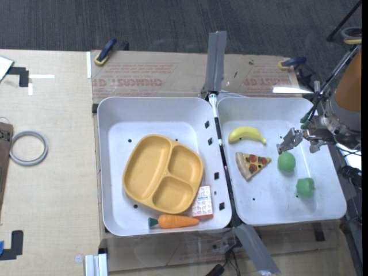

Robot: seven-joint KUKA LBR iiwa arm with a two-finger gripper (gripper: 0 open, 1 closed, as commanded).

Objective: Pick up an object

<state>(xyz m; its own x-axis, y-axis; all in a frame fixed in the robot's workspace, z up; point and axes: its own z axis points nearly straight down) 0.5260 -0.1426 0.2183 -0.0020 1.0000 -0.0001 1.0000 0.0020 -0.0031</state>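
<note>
Right bin [270,214], nearest item: green pepper-like toy [305,187], lying loose by the near right wall.

Next back: green ball [286,162], my likely target. It sits just below and slightly left of the pincer [298,140], close beside the tips but not between them. It is round, so no long axis to line up with.

Level with the ball, to its left: pizza slice [252,164], tip pointing toward the near edge.

Pincer: I read it as spread wide and holding nothing. My judgement: a short shift toward the near-left and then down would centre it over the ball.

Farthest: banana [246,134], long axis running left-right, well left of the pincer.
</note>
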